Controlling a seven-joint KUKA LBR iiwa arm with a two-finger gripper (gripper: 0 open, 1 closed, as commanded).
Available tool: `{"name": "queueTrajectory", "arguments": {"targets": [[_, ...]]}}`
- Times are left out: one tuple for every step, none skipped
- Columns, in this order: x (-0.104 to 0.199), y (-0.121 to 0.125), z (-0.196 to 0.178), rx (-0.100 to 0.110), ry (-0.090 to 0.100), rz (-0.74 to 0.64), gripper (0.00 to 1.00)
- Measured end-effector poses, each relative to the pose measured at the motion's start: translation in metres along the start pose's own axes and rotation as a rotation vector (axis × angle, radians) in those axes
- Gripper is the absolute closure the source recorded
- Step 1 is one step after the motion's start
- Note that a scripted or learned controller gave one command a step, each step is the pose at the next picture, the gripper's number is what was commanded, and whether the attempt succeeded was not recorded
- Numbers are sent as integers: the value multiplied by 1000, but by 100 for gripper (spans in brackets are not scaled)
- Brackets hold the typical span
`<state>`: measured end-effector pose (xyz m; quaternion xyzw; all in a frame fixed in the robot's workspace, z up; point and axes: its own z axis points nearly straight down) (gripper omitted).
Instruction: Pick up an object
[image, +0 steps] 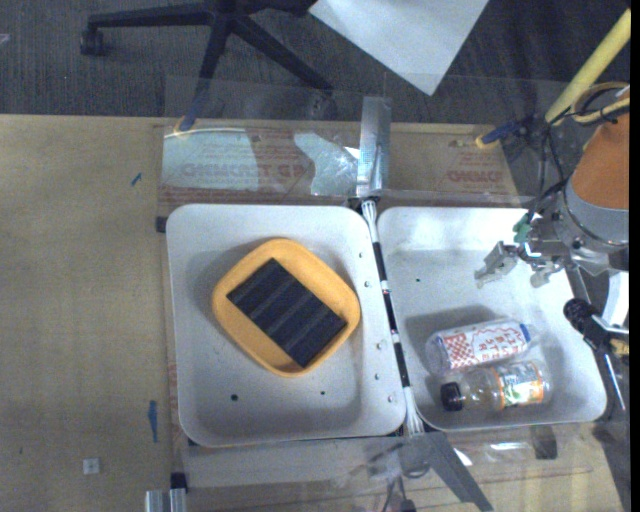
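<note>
White bins side by side on the wood bench, and the divider (385, 300) between them is your reference for everything below.

Left of the divider: left bin (190, 300) holds one thing, a yellow pad (285, 318) with a dark ribbed panel on top. It lies flat, turned at an angle, around the bin's middle and well clear of the divider.

Right of the divider: right bin (430, 250) holds two bottles near its front edge. The wrapped bottle (478, 345) has a red-and-white label and lies on its side, just right of the divider. The amber bottle (497, 387) lies on its side too, black cap pointing toward the divider, just in front of the wrapped one and touching it or nearly so; you can't tell which from this angle.

Gripper (508, 260) sits over the right bin's back half, far from the divider, well apart from both bottles. Nothing between its fingers. You can't tell from this view how wide they stand. Arm (605, 180) comes in from the right, orange band visible above the wrist.
</note>
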<state>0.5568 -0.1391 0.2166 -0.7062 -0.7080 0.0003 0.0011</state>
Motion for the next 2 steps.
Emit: {"name": "queueTrajectory", "arguments": {"targets": [[0, 0, 0, 0, 0, 0, 0], [43, -36, 128, -13, -2, -66, 0]]}}
